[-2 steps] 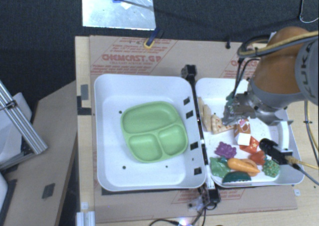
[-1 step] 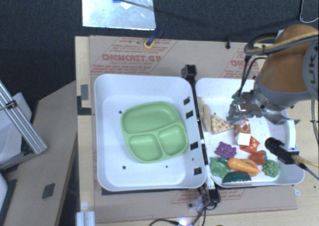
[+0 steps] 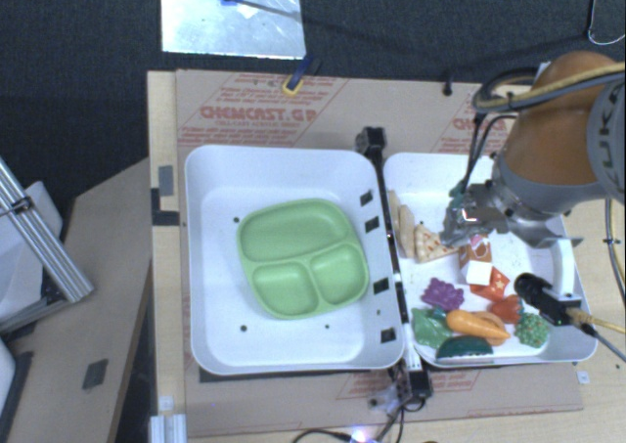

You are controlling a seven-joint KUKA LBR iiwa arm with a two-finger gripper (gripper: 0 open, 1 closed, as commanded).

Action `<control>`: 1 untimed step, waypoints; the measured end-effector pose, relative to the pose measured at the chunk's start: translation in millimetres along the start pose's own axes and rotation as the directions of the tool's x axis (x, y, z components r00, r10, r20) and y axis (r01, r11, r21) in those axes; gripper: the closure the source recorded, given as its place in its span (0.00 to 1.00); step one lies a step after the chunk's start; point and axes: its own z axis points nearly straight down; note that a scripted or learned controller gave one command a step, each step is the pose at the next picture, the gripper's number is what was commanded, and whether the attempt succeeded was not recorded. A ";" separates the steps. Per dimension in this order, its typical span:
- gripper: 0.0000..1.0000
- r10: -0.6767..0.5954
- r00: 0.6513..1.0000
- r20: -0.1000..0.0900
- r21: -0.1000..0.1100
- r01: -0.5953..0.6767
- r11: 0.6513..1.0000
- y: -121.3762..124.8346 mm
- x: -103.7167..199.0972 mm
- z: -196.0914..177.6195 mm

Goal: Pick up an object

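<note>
Several toy foods (image 3: 469,321) lie in the right bin (image 3: 423,175). My claw (image 3: 468,224) hangs low beside a pizza-like wedge (image 3: 426,243), perhaps touching it. Whether it is wide or narrow, I cannot tell. I judge this the approach step. Next I centre over the wedge, close and lift.

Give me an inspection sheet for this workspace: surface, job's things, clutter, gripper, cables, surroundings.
Surface: left bin and right bin, both white, side by side on printed cardboard.
Job's things: toy foods crowded in the right bin, among them a tan wedge, purple grapes, an orange piece and green broccoli.
Clutter: green divided plate lying in the left bin.
Gripper: gripper low over the right bin, beside the tan wedge.
Cables: thin dark cable hanging at top right; wires at the bench's front edge.
Surroundings: shiny sheet on dark floor; metal frame at left.
</note>
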 end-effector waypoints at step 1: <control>1.00 0.004 1.000 0.001 0.003 -0.004 1.000 -0.1 -4.2 17.7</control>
